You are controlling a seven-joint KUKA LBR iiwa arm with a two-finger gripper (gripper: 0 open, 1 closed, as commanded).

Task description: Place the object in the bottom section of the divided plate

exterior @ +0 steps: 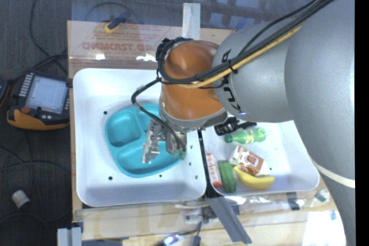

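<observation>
A teal divided plate (118, 150) lies tilted in the left white bin (92, 181). Its upper-left section (123, 127) and its long bottom section (138, 165) hold nothing that I can see. My gripper (161, 146) hangs low over the right end of the bottom section, under the orange band of the wrist (187, 80). A small green object (176, 150) shows at the gripper's right side, just above the plate's right rim. The wrist hides the plate's upper-right part.
The right bin (300, 176) holds a green bottle (246, 136), an orange and white carton (248, 161), a banana (255, 181), a green vegetable (226, 176) and a red packet (210, 162). The big grey arm covers the upper right of that bin.
</observation>
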